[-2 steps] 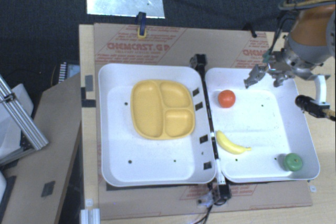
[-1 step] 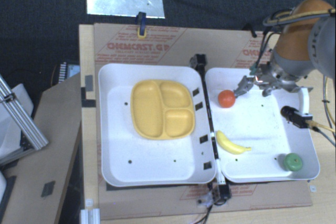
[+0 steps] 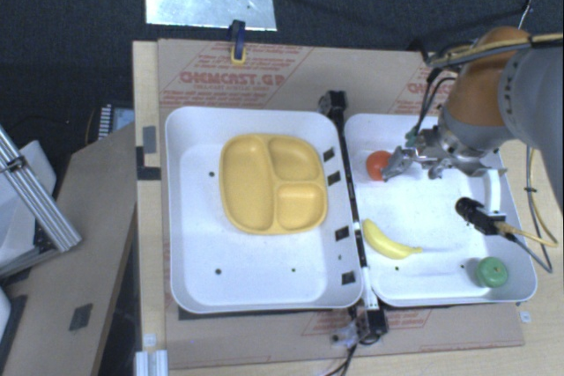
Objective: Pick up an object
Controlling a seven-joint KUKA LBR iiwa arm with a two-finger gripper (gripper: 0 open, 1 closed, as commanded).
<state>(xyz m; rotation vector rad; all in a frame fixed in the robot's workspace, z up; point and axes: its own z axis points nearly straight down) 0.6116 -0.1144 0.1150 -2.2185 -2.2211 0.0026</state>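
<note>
From the camera above, the bench [image 3: 291,66] carries two shallow white bins side by side. The left bin [image 3: 189,189] holds a yellow divided plate [image 3: 271,182], lying flat near its middle. The right bin [image 3: 441,277] holds the loose things a grasp could go for: a small red tomato [image 3: 377,164] near its upper left, a banana [image 3: 389,242] along the left wall lower down, and a green ball [image 3: 492,272] in the lower right corner. They lie well apart from one another, which leaves room for the arm to come down on one of them.

The arm reaches in from the right and is bent low over the right bin, so the gripper [image 3: 398,165] points leftward at the tomato. The tomato sits just beside the gripper's tip, perhaps touching it. It is not plainly between the fingers, so I would not call it held. Whether the gripper is spread or pressed together I cannot tell at this angle. The banana and ball lie farther off, below it.
</note>
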